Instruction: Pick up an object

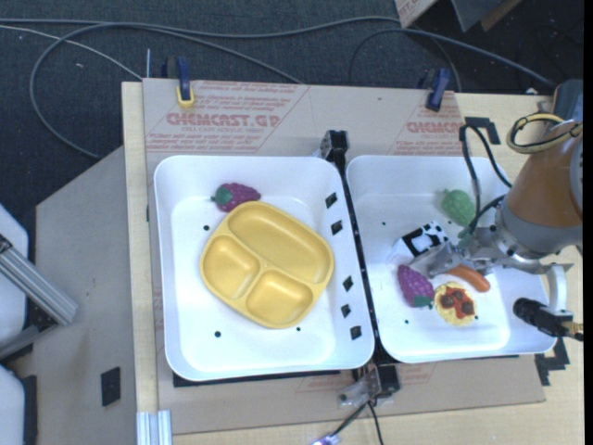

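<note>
The right bin [394,188] holds several toy foods. A green leafy piece [457,205] lies at its back. A purple piece [415,286] is near the middle, with an orange carrot-like piece [473,279] and a yellow and red piece [455,305] to its right. My gripper [432,253] reaches in from the right and hangs low, just above and behind the purple piece. Nothing is seen held in it. In the left bin [176,276] sit a yellow divided plate [267,262] and a purple bunch of grapes [236,194].
A black divider with clips [345,239] runs between the two bins. The grey and orange arm [547,193] covers the right bin's right side. Black cables [477,170] loop over the bin's back right corner. Clamps [184,86] hold the board at the back.
</note>
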Controlling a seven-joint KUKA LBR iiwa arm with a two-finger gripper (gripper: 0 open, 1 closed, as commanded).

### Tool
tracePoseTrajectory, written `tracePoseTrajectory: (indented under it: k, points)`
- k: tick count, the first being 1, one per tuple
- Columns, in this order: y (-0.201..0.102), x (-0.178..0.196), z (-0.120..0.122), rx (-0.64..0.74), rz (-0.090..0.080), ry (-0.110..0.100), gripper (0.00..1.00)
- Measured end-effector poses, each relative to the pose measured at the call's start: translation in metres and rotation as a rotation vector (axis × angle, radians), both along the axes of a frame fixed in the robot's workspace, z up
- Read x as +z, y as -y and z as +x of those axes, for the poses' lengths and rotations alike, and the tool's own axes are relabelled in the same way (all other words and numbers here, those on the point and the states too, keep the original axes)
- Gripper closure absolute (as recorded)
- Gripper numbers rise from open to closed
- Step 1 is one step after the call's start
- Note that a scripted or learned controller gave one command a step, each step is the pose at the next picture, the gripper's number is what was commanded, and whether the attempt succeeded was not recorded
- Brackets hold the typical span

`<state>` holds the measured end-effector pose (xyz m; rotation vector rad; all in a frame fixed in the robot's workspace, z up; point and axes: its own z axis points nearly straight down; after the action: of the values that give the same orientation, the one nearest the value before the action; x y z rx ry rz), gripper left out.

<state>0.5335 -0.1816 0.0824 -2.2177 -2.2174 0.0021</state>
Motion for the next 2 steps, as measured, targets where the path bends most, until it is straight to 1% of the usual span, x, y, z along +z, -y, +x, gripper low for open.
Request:
tracePoseTrajectory:
  k: [1,2]
  points:
    - [0.001,0.014,0.001,0.0,-0.001,0.005,1.0]
    - [0.0,0.059,-0.004,0.001,-0.004,0.008,1.0]
